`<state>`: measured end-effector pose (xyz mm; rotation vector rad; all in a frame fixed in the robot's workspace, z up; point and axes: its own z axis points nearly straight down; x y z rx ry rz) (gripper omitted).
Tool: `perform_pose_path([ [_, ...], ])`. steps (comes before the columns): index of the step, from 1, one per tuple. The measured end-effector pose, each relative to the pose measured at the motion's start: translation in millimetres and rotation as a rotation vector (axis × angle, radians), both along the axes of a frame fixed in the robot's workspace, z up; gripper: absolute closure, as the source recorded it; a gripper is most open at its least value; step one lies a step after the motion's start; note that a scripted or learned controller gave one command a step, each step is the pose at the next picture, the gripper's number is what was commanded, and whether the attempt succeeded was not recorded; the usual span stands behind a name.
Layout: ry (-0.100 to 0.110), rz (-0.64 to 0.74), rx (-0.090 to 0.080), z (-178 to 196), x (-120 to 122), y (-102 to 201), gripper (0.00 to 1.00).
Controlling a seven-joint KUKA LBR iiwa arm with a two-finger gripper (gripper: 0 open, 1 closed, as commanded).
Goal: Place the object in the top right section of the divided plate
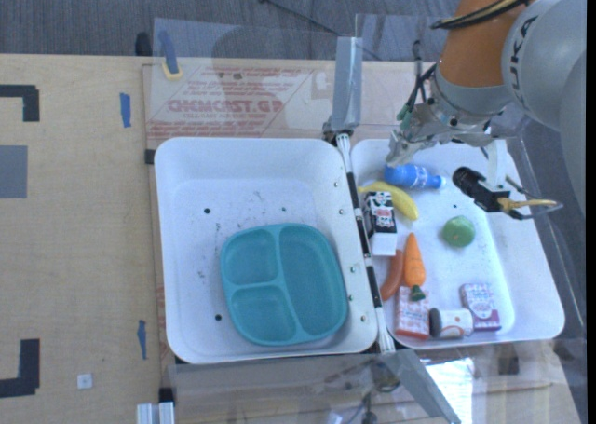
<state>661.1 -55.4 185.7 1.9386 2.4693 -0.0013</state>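
My gripper point(402, 147) sits just above-left of the bottle point(413, 176). Bottle's long axis runs left-right. Can't tell the claw's opening, or any hold. Plate point(283, 283) lies well left.

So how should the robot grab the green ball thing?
The green ball looks round and small, lying apart from the other toys on the right bin's floor. Probably best to come straight down from above and close the pincer across its widest middle. Being round, any squeeze direction should work, but off-centre it might slip away.
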Motion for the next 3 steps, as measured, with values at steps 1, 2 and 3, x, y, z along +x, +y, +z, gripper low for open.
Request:
perform_pose_path([
  [1, 0.001, 0.192, 0.003, -1, -100, 63, 1.00],
  [2, 0.002, 0.614, 0.003, -1, -153, 102, 1.00],
  [3, -0.001, 0.644, 0.002, 74, -181, 150, 1.00],
])
